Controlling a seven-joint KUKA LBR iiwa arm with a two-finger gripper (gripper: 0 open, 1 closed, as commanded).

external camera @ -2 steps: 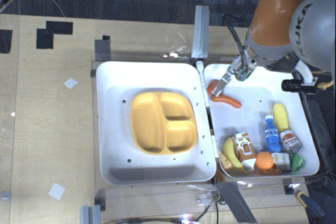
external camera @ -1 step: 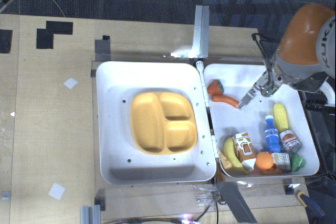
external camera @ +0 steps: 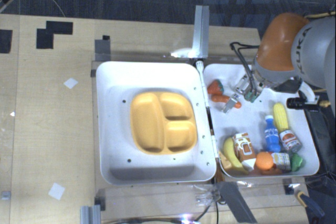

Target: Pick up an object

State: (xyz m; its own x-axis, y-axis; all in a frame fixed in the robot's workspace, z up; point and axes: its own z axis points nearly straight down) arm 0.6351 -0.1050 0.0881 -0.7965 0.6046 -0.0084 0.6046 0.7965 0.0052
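My gripper point(external camera: 237, 98) hangs low in the upper left part of the right bin point(external camera: 310, 168), on the end of the grey arm with its orange band point(external camera: 278, 42). An orange-red carrot-like toy point(external camera: 216, 91) with a green tip lies just left of the gripper, touching or nearly touching it. A small red-orange bit shows right beside the gripper's tip; whether it is held I cannot tell.
A yellow divided tray point(external camera: 163, 122) lies in the left bin point(external camera: 113, 165). The right bin's lower half holds a banana point(external camera: 229, 152), a small carton point(external camera: 244, 145), an orange point(external camera: 265, 161), a blue bottle point(external camera: 271, 135), a corn cob point(external camera: 281, 116) and a can point(external camera: 290, 140).
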